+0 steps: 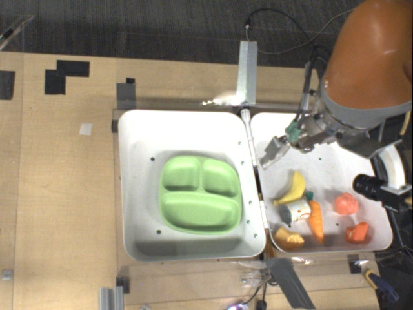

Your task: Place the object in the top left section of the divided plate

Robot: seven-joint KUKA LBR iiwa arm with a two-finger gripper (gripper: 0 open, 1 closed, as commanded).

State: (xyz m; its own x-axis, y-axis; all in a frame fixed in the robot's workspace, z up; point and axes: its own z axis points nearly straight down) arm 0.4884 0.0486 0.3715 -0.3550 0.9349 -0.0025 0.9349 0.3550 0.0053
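While we start at the near edge, it's the right bin (387,243) that has all the clutter. Tucked in its near left corner sits a yellow-orange lump (288,239), and just beside it on the right a carrot (316,219) lies pointing near to far. Over at the near right, a red-orange piece (357,232) rests close to the rim, with a pink piece (346,203) just beyond it. Moving back, a small white cup (297,212) lies tipped on its side, touching or nearly touching the carrot, and just past that a banana (293,187) curves up toward the far side. Which of these is the one to move, you can't tell, but every one of them is lying in this right bin.

Across to the left bin (135,173) now: one item, the green divided plate (200,212), sitting flat a little right of centre. One wide section runs along its near side, and two smaller ones are side by side at the far side. The top left section (181,173) shows plain green.

Further back, the gripper (276,150) hangs over the far left part of the right bin, close to the wall the bins share, beyond the banana and apart from it. Wide or narrow? Can't tell from this angle. Behind it the grey arm (361,118) rises into its orange band (377,44) at the far right, and a metal post (248,70) stands at the far end between the bins
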